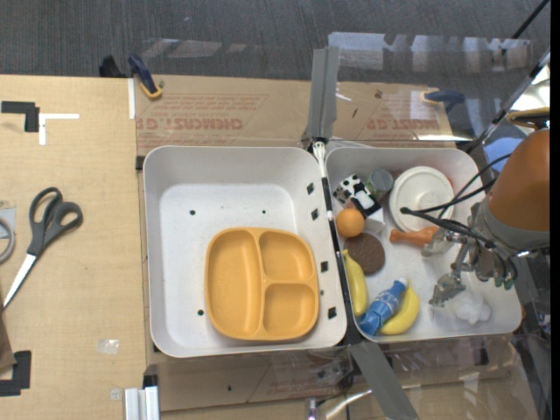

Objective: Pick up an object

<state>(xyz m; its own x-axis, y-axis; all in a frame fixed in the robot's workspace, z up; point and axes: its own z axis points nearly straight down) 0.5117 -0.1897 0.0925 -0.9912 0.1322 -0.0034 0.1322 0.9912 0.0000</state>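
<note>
objects in right bin (503,322); tool (448,291) hangs low, arm entering from right

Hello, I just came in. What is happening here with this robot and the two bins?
A robot arm reaches in from the right and hangs over the right bin, trying to pick something up. Its claw is low over the bin floor near a clear wrapper; whether it holds anything cannot be told. In that bin lie a banana, a blue bottle, an orange, a brown cookie and a white bowl. The left bin holds a yellow tray.
</note>
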